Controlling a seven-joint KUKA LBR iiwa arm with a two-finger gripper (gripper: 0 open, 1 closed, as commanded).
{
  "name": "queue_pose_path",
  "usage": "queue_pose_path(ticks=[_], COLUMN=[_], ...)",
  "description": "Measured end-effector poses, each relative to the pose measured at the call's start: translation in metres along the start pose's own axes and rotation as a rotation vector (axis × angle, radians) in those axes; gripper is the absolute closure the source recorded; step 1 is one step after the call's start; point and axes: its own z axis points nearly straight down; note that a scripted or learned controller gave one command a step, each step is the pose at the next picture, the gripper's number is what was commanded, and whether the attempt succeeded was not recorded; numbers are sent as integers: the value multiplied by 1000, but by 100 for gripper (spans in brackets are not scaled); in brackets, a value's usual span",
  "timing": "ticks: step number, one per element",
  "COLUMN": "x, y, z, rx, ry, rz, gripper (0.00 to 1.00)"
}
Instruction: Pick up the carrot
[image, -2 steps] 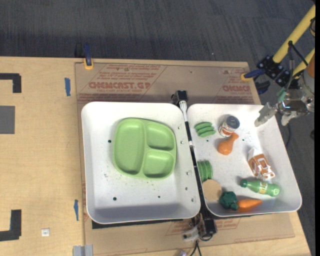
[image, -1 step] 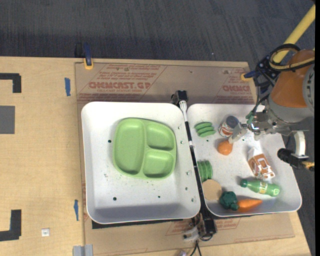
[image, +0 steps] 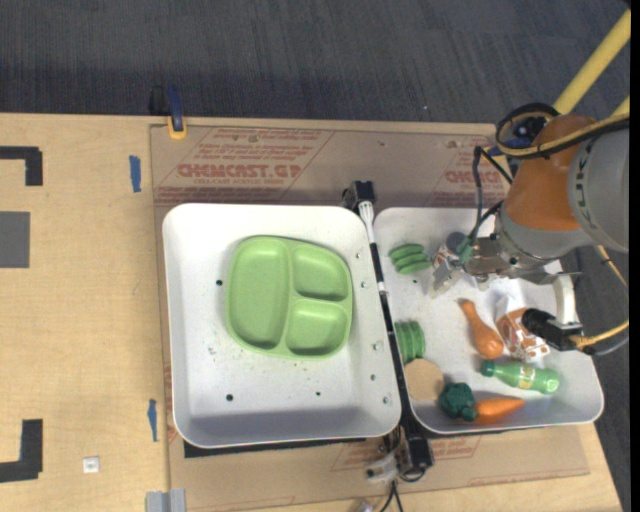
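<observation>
The carrot (image: 497, 407), orange with a tapered tip, lies along the front edge of the right bin (image: 590, 400), just right of a dark green broccoli piece (image: 459, 400). My gripper (image: 441, 270) hovers over the back part of the same bin, well behind and to the left of the carrot. It is beside a green ridged vegetable (image: 408, 257). Nothing shows in its grasp. The grey arm with its orange band (image: 545, 190) comes in from the right.
The right bin also holds an orange drumstick (image: 482, 328), a green bottle (image: 522, 376), a wrapped snack (image: 522, 335), a second green vegetable (image: 410, 340) and a tan disc (image: 424, 378). A green divided plate (image: 290, 295) sits in the left bin (image: 190, 330).
</observation>
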Motion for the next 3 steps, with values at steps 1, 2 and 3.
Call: queue_pose_path(ticks=[1,2,3], x=[-8,-5,24], y=[-43,-42,-54], z=[11,0,10], rx=[-14,-14,-18], ry=[-4,4,-12], rz=[-186,-188,38], gripper=[0,100,100])
